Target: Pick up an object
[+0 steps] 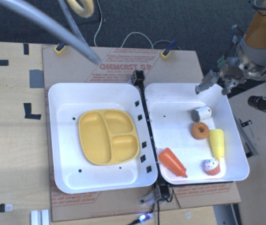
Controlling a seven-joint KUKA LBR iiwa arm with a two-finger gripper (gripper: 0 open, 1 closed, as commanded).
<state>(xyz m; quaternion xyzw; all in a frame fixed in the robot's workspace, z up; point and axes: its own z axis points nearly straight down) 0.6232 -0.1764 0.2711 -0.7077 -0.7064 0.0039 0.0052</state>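
Hovering my gripper [212,84] over the far right corner of the right bin [179,95] — jaws look spread apart w/ nothing between them. Objs in that bin: grey cylinder [201,113] nearest the gripper, brown ring [200,131] just below it, yellow bottle [217,143] beside the ring, orange cone [172,162] & a small red-white piece [211,166] at the near edge. Left bin [60,125] holds a yellow divided tray [108,136] — well apart from my gripper.
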